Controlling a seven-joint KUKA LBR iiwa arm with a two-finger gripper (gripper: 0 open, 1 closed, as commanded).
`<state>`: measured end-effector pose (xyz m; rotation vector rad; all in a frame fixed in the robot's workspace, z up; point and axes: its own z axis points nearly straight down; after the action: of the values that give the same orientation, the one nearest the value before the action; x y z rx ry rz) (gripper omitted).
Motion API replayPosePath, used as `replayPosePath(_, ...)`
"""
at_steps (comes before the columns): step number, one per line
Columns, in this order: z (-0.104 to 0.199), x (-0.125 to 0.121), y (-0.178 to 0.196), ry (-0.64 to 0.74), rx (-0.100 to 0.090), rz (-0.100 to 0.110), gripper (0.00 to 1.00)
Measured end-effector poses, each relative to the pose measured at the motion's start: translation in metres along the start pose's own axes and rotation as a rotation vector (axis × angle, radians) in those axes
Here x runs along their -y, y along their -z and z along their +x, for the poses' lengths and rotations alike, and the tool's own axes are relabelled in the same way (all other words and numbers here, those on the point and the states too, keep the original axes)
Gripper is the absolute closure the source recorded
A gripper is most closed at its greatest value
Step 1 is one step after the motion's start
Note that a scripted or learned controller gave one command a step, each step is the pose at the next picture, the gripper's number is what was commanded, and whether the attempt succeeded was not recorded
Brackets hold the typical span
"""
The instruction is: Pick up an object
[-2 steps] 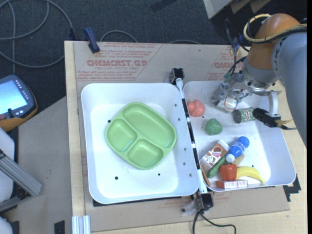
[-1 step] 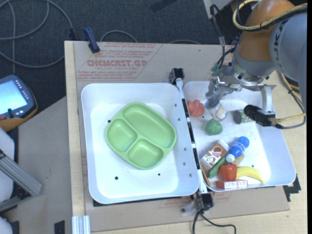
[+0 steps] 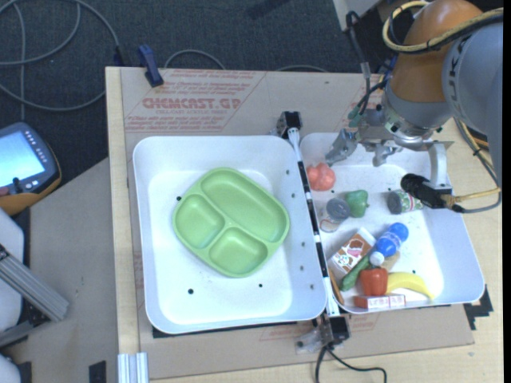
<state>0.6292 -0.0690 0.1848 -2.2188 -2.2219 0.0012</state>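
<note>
My gripper (image 3: 364, 150) hangs over the back of the right bin (image 3: 459, 242), its two grey fingers spread open with nothing between them. Just below and to its left lies a salmon-red round fruit (image 3: 322, 177). Further toward the front are a green pepper (image 3: 357, 202), a grey lump (image 3: 338, 209) and a small grey can (image 3: 397, 202). A blue-capped bottle (image 3: 389, 242), a small carton (image 3: 352, 254), a red tomato (image 3: 373, 280), a banana (image 3: 412, 285) and a green cucumber (image 3: 354, 275) crowd the front of the bin.
The left bin (image 3: 156, 174) holds a green divided plate (image 3: 231, 222). A black rail (image 3: 307, 206) runs between the bins. The arm's black attachment and cable (image 3: 427, 191) lie over the right bin's right side. A cardboard sheet (image 3: 200, 102) lies behind the bins.
</note>
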Motion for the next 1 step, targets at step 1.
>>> replayPosePath(1, -0.0292, 0.0498, -0.1049, -0.005, -0.001, 0.007, 0.0)
